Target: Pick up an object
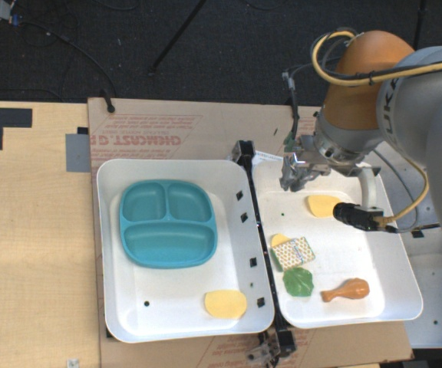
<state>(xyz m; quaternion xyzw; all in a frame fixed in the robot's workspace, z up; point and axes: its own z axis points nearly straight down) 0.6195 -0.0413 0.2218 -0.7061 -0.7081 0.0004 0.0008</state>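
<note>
Reaching for something is as far as I have got; nothing is lifted yet. The nearest candidate, a yellow piece point(324, 205), lies flat in the right bin point(405, 297), just beside my claw point(292, 181) toward the arm's side. My claw hangs at the bin's far end, and how wide it stands I cannot tell from this angle. My wrist is bent downward from the right, the orange band point(363, 75) above it. A drumstick point(346, 290) and a green leaf point(298, 281) wait nearer the front.
</note>
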